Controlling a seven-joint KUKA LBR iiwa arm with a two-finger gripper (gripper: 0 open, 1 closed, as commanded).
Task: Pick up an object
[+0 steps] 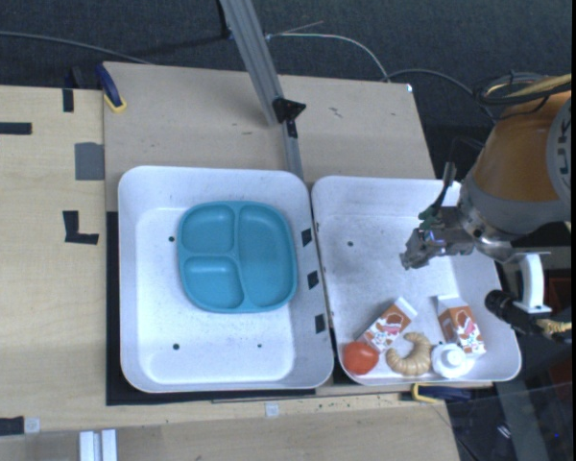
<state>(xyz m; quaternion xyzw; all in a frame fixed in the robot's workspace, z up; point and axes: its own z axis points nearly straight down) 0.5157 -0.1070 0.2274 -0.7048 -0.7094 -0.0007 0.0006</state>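
Note:
My gripper (415, 254) hangs over the middle of the right bin (365, 209), its dark fingers pointing down and left, with nothing seen between them. Along that bin's near edge lie a red tomato (360, 357), a tan croissant (410, 354), a small carton (389, 326) with red print, a second carton (460, 323) and a white round cap-like piece (450, 360). All of these lie below and slightly right of the gripper, apart from it.
The left bin (144, 344) holds a blue divided plate (237, 256). A grey metal pole (254, 46) slants across the bench behind the bins. The arm's orange band (523, 157) and grey wrist rise at the right bin's right side.

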